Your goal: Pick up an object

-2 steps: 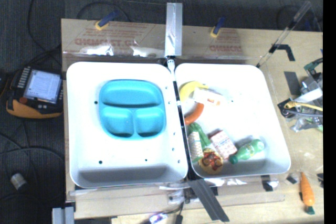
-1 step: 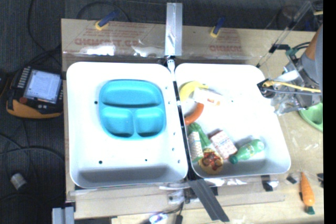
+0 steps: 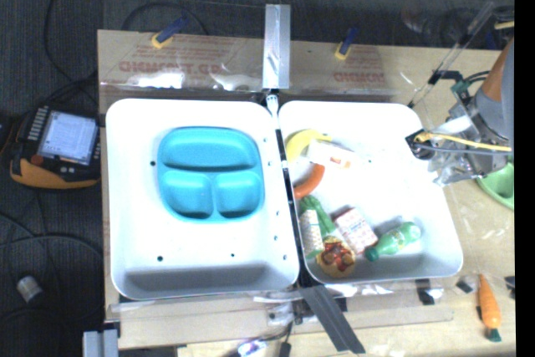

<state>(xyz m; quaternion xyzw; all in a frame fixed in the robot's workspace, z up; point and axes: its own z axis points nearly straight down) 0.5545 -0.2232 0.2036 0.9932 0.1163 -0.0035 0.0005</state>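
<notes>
Green bottle [image 3: 394, 239] lies on side at front of right bin [image 3: 380, 180], just beside red-white packet [image 3: 354, 230]. Gripper [image 3: 447, 165] over bin's right rim, probably empty; opening cannot tell, view blurred. Plan: descend over bottle middle, close across narrow body, clear of packet.

light is bright and even, falling from above; the left bin [image 3: 134, 263] and right bin [image 3: 393, 171] wash out almost to flat white; a soft shadow rims the blue tray [image 3: 209, 171]; the clear plastic sheet [image 3: 192, 71] at the far side of the counter [image 3: 489, 259] glares; the picture is soft and grainy; print on the green bottle [image 3: 394, 238] is unreadable; the carpet floor [image 3: 50, 12] is dim
</notes>
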